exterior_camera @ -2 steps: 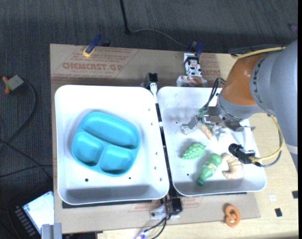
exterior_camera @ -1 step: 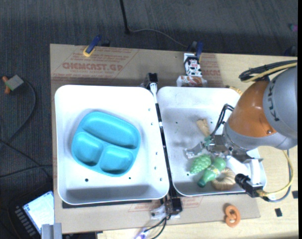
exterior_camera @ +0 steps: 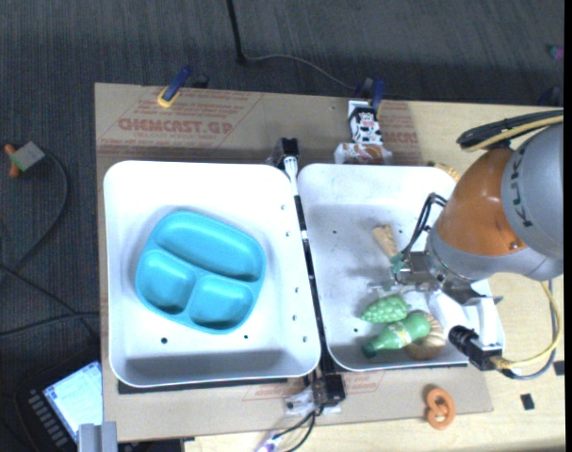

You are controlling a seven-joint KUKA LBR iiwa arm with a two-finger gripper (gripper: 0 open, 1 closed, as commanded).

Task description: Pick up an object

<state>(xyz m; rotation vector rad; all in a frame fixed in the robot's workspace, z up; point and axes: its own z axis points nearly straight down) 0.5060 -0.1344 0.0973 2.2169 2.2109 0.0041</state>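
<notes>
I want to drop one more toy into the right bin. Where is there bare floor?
Right bin: bare between its left wall and the tan piece, plus the far strip. Crowded near-right, where the green toys sit under the end effector.

Dark grey carpet [exterior_camera: 97,26] surrounds the cardboard-topped bench [exterior_camera: 220,125], with black cables [exterior_camera: 236,26] trailing across it.

Bumpy green toy [exterior_camera: 384,308] lying just below the claw [exterior_camera: 405,273], smooth green bottle-shaped toy [exterior_camera: 396,335] tilted lower still, tan piece [exterior_camera: 386,240] just up-left of it
</notes>
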